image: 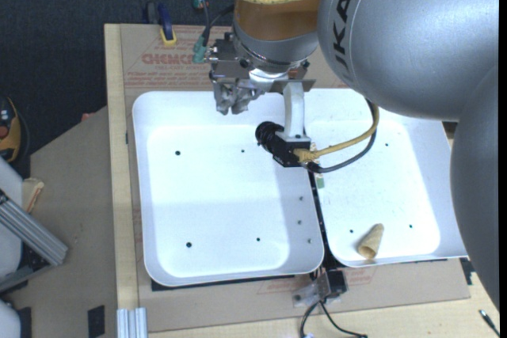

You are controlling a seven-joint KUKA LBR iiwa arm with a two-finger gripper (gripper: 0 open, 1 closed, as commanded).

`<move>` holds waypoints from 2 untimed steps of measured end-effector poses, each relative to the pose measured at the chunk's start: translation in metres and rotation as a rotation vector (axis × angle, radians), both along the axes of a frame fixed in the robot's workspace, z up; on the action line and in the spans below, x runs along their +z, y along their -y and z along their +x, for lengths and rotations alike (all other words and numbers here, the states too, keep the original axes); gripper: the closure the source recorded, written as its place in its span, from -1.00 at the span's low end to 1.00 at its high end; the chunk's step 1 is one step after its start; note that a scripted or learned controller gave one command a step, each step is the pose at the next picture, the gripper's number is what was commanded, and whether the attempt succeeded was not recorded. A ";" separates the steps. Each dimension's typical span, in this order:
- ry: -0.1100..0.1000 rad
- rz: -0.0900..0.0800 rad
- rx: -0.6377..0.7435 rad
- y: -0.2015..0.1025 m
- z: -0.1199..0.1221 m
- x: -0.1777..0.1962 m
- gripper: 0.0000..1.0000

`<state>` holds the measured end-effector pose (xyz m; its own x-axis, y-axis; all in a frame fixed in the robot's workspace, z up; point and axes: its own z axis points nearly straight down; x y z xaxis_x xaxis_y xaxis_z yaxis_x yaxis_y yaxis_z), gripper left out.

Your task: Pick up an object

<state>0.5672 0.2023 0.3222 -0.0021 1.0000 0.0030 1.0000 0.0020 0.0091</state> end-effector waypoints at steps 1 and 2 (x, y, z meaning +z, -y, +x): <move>-0.015 -0.005 0.000 -0.023 0.047 -0.080 1.00; -0.003 -0.001 -0.001 -0.022 0.035 -0.033 1.00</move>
